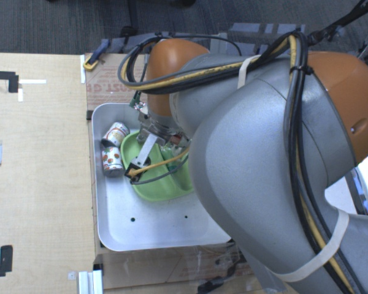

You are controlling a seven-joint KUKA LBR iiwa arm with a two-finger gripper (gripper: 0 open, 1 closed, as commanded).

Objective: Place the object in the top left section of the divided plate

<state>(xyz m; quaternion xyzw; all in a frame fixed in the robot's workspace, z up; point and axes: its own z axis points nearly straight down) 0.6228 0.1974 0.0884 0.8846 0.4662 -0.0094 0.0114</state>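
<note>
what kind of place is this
Likely a robotics lab: a big grey robot arm reaches over a white bin, and an office chair's wheeled base stands on grey carpet behind.

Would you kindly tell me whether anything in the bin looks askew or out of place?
A silver can and a red-spotted can lie tipped on their sides in the white bin, left of the green plate, neither on it.

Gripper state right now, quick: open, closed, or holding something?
Gripper: cannot be told from this angle. It is over the green plate in the white bin.
</note>
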